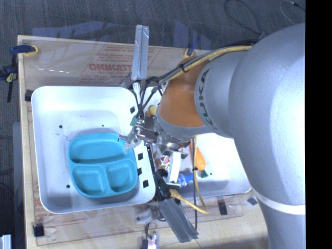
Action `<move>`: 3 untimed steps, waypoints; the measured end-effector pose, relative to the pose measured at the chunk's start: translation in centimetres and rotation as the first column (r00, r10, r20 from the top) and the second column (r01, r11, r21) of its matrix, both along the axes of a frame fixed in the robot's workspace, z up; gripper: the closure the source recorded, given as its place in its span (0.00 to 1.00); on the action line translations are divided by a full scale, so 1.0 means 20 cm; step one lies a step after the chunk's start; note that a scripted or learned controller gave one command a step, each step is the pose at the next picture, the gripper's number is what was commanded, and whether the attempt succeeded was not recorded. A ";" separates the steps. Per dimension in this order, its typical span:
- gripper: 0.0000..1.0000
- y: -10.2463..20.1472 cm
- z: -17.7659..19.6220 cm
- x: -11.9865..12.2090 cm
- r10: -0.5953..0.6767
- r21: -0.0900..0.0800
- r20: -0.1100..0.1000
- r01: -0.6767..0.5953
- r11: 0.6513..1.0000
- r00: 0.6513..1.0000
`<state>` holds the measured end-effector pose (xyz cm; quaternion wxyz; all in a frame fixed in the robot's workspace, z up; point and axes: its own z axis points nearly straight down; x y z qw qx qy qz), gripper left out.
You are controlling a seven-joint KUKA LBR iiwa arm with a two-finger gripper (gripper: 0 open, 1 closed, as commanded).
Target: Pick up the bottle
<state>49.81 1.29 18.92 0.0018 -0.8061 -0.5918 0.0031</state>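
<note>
Bottle (185, 179): we catalogue a small item with a blue end and a pale, printed body, lying in the right bin (228, 183) directly beneath the wrist. Most of it is covered by the wrist hardware; we read its long axis as roughly level across the view, blue end toward the arm's side, though we hold this loosely.

Gripper (136, 137): metal assembly at the rim shared by the two bins, its tip reaching just over the edge of the left bin (52, 113). Whether it is spread or pressed together we cannot tell. We see nothing caught in it.

Arm (259, 97): smooth grey casing, very bulky in this view, with a glossy orange band (179, 105) above the wrist; it bends down steeply over the right bin. A yellow cable (223, 51) and dark cables run along it.

Divided tray (102, 166): turquoise plastic, three rounded compartments, lying flat in the left bin just beyond the gripper's tip.

Orange object (199, 160): slim, in the right bin beside the wrist, near the bottle.

Bins: shallow, white, rounded corners, side by side.
</note>
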 end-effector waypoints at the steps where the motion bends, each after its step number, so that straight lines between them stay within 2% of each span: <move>1: 0.00 0.28 0.60 -0.10 -0.322 0.000 0.004 0.322 0.947 0.947; 2: 0.00 0.38 0.00 -0.07 -0.448 -0.005 -0.001 0.448 0.894 0.894; 3: 0.00 0.54 -0.21 0.24 -0.539 -0.006 -0.001 0.539 0.842 0.842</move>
